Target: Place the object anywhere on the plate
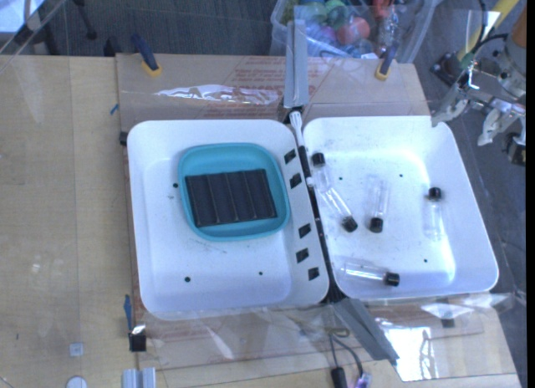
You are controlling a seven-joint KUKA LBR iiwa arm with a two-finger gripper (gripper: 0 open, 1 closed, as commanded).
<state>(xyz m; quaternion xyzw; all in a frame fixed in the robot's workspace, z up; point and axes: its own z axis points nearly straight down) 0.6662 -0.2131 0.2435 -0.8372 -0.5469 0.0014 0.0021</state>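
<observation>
A pale wooden table (58, 211) is carrying two shallow white bins side by side, with a clear tub of bright toys (359, 2) sitting beyond its far edge. The pincer (493, 119) is hanging off the right bin's far right corner, outside its rim, too blurred among metal parts to tell how it stands. Below it, the right bin (476, 236) is holding several clear vials with black caps: one vial (432, 211) is lying near the bin's right wall, one (378, 206) at the middle, one (330, 194) slanting along the left wall, and one (368, 274) lying flat near the front edge. Across the divider, the left bin (159, 286) is bearing a teal plate (196, 160) at its centre, a dark ribbed pad (230, 196) resting on it.
</observation>
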